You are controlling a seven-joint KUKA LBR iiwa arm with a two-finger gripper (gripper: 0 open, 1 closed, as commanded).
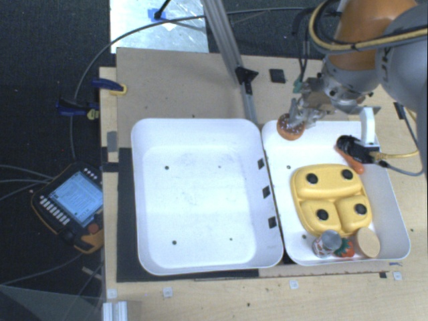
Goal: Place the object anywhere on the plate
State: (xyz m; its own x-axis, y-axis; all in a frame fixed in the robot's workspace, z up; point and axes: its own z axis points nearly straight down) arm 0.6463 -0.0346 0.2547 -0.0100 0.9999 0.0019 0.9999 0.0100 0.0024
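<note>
A small round brown-and-pink doughnut-like object (291, 127) lies beyond the yellow three-compartment plastic plate (329, 199), under the two-finger gripper (299, 117); its grip cannot be told

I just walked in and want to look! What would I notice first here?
Probably the yellow plate with three sections, bright in the right bin. Next, the arm's big orange band at top right, with the gripper low over a small round brown object at that bin's far left corner.
</note>
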